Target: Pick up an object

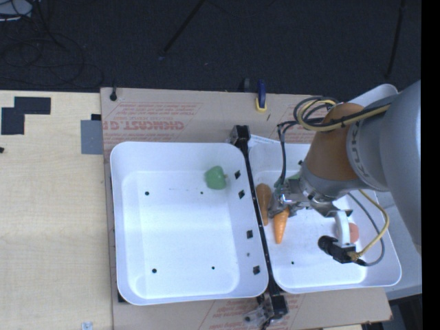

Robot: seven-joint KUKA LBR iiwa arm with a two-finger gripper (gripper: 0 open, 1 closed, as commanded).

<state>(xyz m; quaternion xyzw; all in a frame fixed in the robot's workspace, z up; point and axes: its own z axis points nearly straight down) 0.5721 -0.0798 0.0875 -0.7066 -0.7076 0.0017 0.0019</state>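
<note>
My gripper [284, 203] is low over the left side of the right bin [385, 270], with the grey arm and its orange band rising behind it to the right. An orange carrot [279, 227] lies just below the gripper, its thick end right at the gripper's tip; whether it is touched or held cannot be told. A tan, elongated object [263, 196] lies next to the gripper on its left, along the bin's left wall. A small green object [215, 177] rests alone in the upper middle of the left bin [137, 267].
The black divider [251, 205] where the two bins meet runs just left of the gripper. A small reddish thing [353, 232] shows in the right bin under the arm. The bins sit on a cardboard sheet [172, 115] on the wooden bench.
</note>
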